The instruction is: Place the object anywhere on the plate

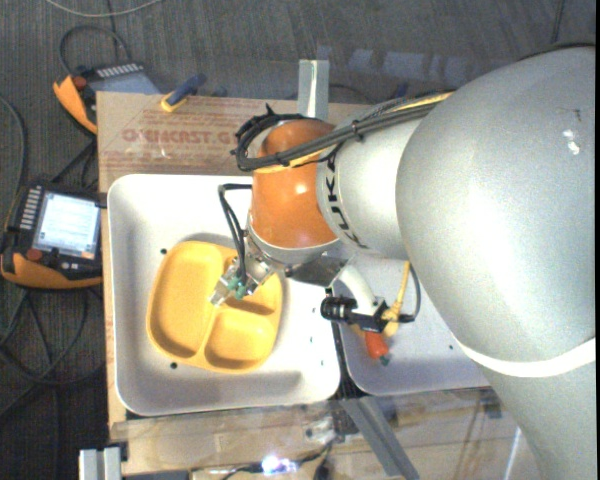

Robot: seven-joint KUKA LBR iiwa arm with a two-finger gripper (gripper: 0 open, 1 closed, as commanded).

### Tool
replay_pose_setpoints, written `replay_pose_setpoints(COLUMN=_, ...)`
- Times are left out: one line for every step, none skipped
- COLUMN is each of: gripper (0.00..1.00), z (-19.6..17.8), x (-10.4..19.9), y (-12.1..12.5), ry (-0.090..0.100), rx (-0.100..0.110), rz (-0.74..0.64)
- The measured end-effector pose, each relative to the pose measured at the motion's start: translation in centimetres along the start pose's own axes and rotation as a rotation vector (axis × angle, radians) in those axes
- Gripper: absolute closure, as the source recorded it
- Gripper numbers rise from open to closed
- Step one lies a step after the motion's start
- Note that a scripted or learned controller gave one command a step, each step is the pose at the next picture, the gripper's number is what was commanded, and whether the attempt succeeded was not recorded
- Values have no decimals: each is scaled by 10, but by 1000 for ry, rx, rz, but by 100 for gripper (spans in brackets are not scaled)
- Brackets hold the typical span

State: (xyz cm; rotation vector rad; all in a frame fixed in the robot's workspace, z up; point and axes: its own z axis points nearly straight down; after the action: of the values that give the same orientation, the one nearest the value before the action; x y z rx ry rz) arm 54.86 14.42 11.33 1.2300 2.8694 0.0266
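A yellow divided plate (195, 313) lies in the left white bin (130, 268). My gripper (238, 286) hangs over the plate's right side, above the ridge between its compartments. A small green bit (239, 289) shows at the gripper's tip; I cannot tell whether it is held or resting on the plate. A small orange-red object (377, 345) lies in the right bin (420, 373) near its left wall, partly hidden by the arm.
The big grey arm with its orange band (290, 203) covers most of the right bin and the left bin's back right corner. A cardboard sheet (180, 138) lies behind the bins. A teach pendant (60, 233) sits on the floor at left.
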Motion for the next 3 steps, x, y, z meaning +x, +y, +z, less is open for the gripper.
replay_pose_setpoints(gripper=0, z=7, x=2, y=-3, ry=6, rx=13, rz=-1)
replay_pose_setpoints(gripper=100, z=0, x=6, y=-3, ry=16, rx=19, rz=-2)
replay_pose_setpoints(gripper=100, z=-71, x=-72, y=-58, ry=9, rx=25, rz=33)
